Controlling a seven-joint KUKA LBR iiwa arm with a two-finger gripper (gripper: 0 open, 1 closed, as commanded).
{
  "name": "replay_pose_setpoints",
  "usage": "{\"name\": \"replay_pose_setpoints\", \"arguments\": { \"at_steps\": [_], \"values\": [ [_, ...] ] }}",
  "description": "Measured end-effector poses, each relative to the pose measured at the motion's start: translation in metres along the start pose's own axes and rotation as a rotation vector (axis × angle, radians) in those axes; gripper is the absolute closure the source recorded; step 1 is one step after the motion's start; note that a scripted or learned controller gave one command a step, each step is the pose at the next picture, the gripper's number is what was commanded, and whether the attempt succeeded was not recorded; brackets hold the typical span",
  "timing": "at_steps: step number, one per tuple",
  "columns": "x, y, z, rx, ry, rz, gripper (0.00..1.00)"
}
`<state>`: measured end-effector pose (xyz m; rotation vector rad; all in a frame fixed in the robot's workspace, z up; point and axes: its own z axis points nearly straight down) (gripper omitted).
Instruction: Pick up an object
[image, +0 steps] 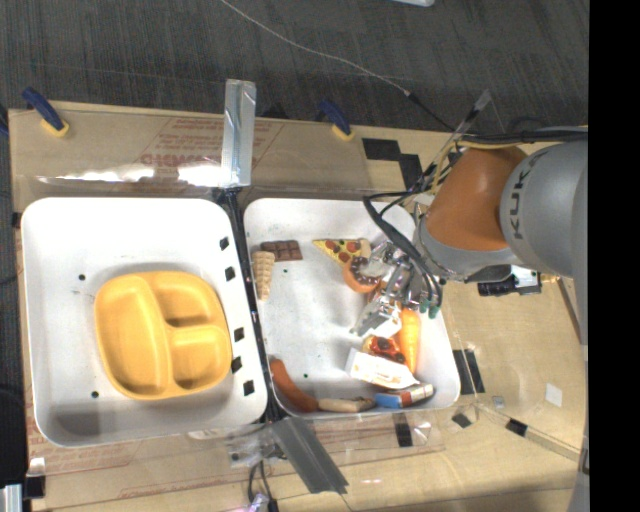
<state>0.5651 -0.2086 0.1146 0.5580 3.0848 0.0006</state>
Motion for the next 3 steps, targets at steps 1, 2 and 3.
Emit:
{"name": "replay_pose_setpoints", "arguments": {
  "at_steps": [1, 2, 3],
  "values": [
    [0.042, -0.001, 0.021, 0.000, 0.004, 0.049, 0.00],
    [0.073, -0.009, 0.011, -0.009, -0.045, 0.070, 0.00],
    [0.066, -0.019, 0.009, -0.008, -0.050, -0.095, 0.00]
  ]
}}
